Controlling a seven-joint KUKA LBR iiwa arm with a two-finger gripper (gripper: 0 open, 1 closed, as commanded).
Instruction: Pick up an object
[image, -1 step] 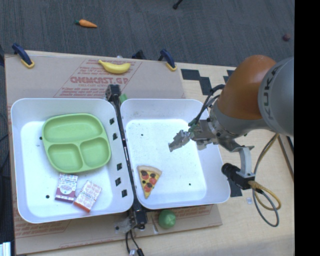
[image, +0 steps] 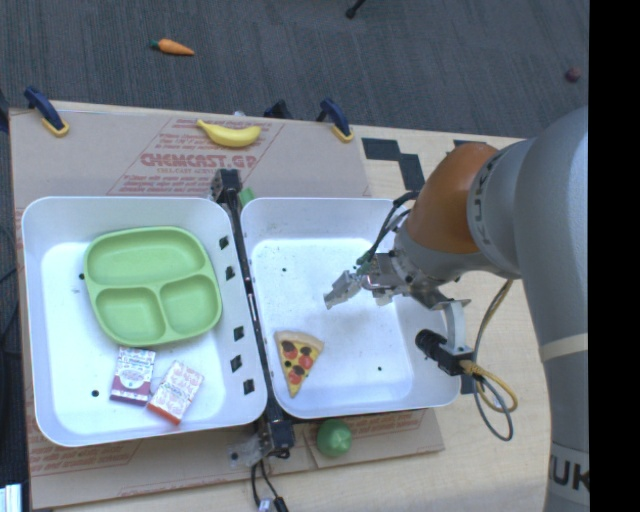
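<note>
A toy pizza slice (image: 296, 361) lies near the front left of the right bin (image: 300, 215). My gripper (image: 343, 290) hangs over the middle of that bin, above and to the right of the slice, pointing left, with nothing seen between its fingers. In the left bin (image: 40, 300) sit a green divided plate (image: 152, 284) and two small red-and-white packets (image: 133, 375) (image: 176, 391) near its front.
A toy banana (image: 230, 132) rests on the cardboard behind the bins. A green ball (image: 335, 437) sits on the bench in front of the right bin. An orange carrot (image: 174, 46) lies on the floor far back. Blue clamps (image: 335, 118) hold the board's edge.
</note>
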